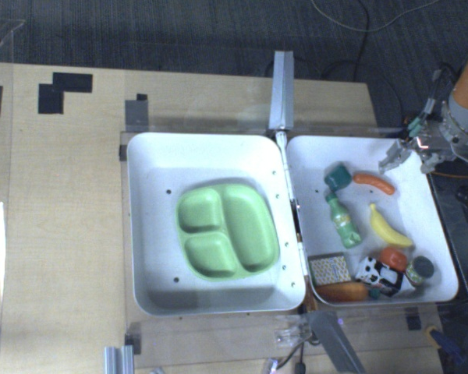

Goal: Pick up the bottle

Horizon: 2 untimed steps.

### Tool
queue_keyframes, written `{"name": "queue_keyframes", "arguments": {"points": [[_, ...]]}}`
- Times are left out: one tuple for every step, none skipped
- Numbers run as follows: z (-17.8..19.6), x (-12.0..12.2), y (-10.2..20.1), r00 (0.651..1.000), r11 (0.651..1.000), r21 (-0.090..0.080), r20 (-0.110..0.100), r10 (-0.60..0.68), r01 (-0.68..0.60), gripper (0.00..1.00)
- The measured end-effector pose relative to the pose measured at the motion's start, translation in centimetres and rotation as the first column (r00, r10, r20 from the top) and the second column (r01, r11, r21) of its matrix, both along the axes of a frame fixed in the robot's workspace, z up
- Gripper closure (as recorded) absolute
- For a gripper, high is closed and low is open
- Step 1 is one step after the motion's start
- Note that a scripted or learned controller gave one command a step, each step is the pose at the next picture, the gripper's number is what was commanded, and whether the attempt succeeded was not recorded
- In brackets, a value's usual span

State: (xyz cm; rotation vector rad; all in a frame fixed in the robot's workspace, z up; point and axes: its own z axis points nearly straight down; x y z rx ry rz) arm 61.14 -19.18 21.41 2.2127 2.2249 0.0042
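Approach step — my gripper [409, 153] hangs open, empty, at the right bin's [444, 287] two o'clock | bottle [342, 219] lies mid-bin, toward eight o'clock of it | next: swing over, align, descend.

I see the grey arm with its orange band [466, 104] cut off by the right frame edge. Its small two-finger gripper [409, 150] is blurred; I cannot read finger spacing. The black-and-white patterned toy [377, 273] is too small to identify.
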Motion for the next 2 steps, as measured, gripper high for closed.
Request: {"name": "queue_keyframes", "arguments": {"points": [[-10.2,2.3,6.4,0.941,0.941,-0.002,0.001,0.339,-0.339,0.00],[-12.4,-2.6,9.3,0.838,0.838,-0.010,0.008,0.545,-0.545,0.00]]}}
